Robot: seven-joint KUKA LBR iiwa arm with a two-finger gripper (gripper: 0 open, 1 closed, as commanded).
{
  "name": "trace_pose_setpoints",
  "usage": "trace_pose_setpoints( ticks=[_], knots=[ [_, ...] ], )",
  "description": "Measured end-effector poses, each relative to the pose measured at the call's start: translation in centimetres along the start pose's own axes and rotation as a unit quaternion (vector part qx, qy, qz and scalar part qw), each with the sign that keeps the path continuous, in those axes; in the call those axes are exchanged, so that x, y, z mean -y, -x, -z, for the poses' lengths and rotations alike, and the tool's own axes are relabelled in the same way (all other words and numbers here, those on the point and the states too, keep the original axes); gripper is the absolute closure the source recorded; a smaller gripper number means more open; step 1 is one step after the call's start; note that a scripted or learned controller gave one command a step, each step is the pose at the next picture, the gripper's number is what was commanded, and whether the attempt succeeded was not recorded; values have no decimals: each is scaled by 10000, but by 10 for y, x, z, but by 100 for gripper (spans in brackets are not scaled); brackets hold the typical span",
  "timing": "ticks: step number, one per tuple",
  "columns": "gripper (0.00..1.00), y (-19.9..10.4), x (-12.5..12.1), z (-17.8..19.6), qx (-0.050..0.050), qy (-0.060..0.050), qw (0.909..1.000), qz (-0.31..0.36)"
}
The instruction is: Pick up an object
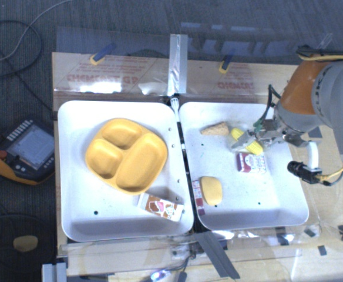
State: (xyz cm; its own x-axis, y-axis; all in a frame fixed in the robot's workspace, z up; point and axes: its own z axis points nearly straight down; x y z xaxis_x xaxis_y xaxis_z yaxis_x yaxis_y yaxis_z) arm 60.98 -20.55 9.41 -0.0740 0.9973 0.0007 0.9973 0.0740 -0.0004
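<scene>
- Yellow divided dish (126, 154), far left of the fingers, in the other bin.
- Red-white packet (251, 162), just below them.
- Yellow pieces (246, 142), touching the gripper (255, 137).
- Finger spread: cannot tell.

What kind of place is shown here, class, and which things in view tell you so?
Probably a robotics lab: a robot arm reaches over two white bins of mixed items on a bench, with a handheld control pendant and cables on the floor.
</scene>
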Motion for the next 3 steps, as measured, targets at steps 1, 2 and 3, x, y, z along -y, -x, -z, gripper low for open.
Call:
trace_pose_setpoints(
  ticks=[1,2,3],
  knots=[
    [100,-1,0,9,-2,-8,10000,10],
    [0,-1,0,9,-1,-8,10000,10],
    [100,-2,0,17,-8,-19,10000,15]
  ],
)
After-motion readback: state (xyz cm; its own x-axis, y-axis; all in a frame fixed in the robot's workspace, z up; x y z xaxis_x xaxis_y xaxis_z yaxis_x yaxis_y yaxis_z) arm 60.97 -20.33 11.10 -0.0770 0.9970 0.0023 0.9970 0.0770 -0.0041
